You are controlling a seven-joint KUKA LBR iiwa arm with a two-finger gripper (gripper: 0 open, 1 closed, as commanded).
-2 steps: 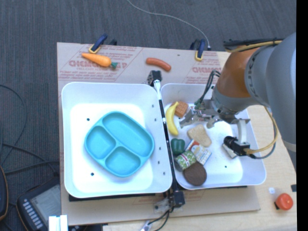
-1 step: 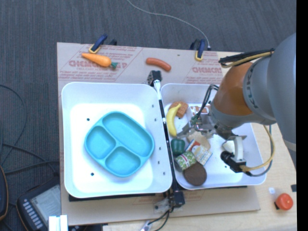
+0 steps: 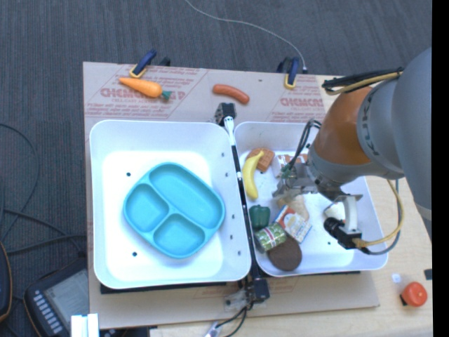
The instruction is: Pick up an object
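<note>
My gripper reaches down into the right bin, over a heap of toy food near the bin's middle. Its fingertips are lost among the items under the wrist. Around it lie a yellow banana, an orange piece, a green pepper, a green can, a brown round cookie and a white packet with red print. I see nothing lifted between the fingers.
The left bin holds a blue divided plate. On the cardboard behind the bins lie a toy carrot and a sausage. Clamps sit at the back edge. An orange cap lies at the lower right.
</note>
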